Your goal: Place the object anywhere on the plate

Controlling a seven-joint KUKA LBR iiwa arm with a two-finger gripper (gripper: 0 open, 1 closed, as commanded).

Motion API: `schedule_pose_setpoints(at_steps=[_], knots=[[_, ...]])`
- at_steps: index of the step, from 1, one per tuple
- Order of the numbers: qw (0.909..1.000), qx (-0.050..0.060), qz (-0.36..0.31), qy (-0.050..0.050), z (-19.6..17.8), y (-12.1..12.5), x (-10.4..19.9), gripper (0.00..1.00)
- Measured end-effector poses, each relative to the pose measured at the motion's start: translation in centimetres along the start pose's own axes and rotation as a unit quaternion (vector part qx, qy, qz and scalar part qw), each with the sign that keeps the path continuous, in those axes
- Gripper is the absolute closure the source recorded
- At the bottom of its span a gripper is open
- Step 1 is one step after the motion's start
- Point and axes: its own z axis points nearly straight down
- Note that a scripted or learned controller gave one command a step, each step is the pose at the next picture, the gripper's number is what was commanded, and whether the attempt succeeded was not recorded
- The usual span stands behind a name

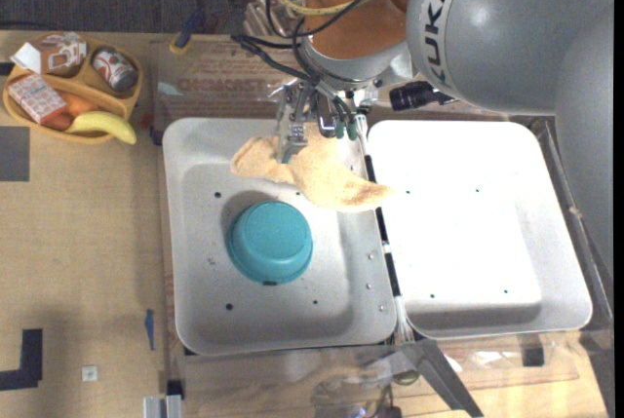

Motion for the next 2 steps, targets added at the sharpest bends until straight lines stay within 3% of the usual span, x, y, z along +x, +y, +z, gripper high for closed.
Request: schedule_pose_setpoints(at_steps=[1,2], knots=[[1.0000,0.000,0.001,0.000,0.27,5.21,0.44,1.00],[1.0000,0.000,0.001,0.000,0.20,5.20,0.42,0.00]])
